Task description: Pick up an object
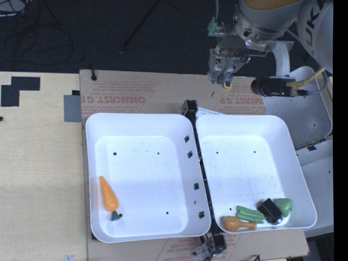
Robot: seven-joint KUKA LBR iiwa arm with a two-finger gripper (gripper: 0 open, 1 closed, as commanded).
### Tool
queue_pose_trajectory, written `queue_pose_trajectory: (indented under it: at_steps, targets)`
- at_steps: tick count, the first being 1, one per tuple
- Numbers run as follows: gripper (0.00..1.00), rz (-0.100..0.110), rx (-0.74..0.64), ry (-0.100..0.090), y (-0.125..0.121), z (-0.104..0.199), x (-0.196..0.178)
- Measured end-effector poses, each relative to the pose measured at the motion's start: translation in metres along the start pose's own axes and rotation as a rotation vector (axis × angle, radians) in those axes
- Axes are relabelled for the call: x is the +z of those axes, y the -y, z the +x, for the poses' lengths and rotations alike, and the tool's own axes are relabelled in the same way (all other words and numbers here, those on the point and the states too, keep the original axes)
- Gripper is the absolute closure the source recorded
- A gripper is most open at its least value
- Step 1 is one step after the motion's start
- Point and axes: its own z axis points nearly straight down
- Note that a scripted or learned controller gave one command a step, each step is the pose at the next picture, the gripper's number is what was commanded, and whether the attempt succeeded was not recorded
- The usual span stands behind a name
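Small black block [269, 210] lies far from the grey two-finger gripper [223, 74], toward the camera, in the right white bin [296, 162]. It is crowded by a green pea-pod toy [249, 214]. The gripper is hung beyond the bins, probably for clearance; its opening cannot be told.

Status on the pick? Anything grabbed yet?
Done: nothing visible yet. The carrot lies in the left bin; the pear-shaped piece, green pods, black block and green item sit in the right bin's near corner.
In hand: nothing seen in the claw, which hangs high beyond the bins' far edge.
Left: choose an object, descend, grasp, lift.
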Motion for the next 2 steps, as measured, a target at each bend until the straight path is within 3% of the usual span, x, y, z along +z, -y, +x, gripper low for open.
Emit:
queue_pose_trajectory:
  at_steps: [2]
  targets:
    - [1.0, -0.003, -0.002, -0.002, 0.018, -0.112, 0.182]
